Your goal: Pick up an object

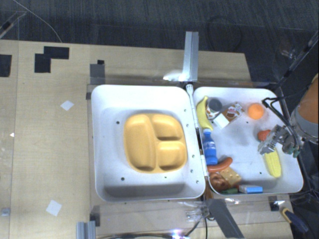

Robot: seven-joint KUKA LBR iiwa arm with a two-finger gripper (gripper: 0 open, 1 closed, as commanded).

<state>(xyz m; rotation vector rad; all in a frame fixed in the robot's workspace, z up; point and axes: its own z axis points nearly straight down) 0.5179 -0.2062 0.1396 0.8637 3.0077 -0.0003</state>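
On the wooden bench point(45, 148), two white bins point(99, 148) sit side by side.

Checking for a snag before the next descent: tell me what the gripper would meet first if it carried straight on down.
Probably the yellow plastic corn cob, lying on the right white bin's floor just below the gripper. A small red-orange piece sits close beside it. Depth is hard to judge from this slanted view.

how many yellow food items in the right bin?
2. A banana lies along the right bin's left wall, near the top corner. A corn cob lies near the right side, just below the hand. Clutter at the bin's bottom edge may hide more.
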